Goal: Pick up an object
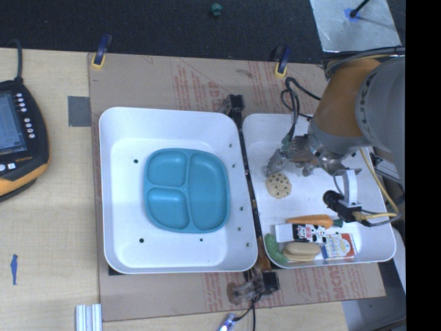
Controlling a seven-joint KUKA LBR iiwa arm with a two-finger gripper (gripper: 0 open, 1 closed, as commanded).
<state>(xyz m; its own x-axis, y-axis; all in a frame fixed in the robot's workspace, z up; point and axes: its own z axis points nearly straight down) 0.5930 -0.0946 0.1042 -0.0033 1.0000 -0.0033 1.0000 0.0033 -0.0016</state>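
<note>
Reaching into the right bin (256,133) from its right side, I have my gripper (284,158) low near the middle of the bin, a bit toward the back edge. My arm (358,109) covers much of the back right corner. I cannot tell how my gripper is set; the view from above hides that.

The thing nearest to me is the cookie (278,184). It lies flat on the bin floor, just beside my gripper, on the side toward the front edge. It is round, so it has no long way to line up with. I think I only need a small move toward the front edge, then go down.

More things sit along the front edge of the same bin: a carrot (311,221), a box (329,240) and a bun (301,251). They are farther from me than the cookie.

The left bin (114,185) holds a blue plate (187,189) in its middle. It is well apart from me.

Nothing is in my grip yet, I think.
</note>
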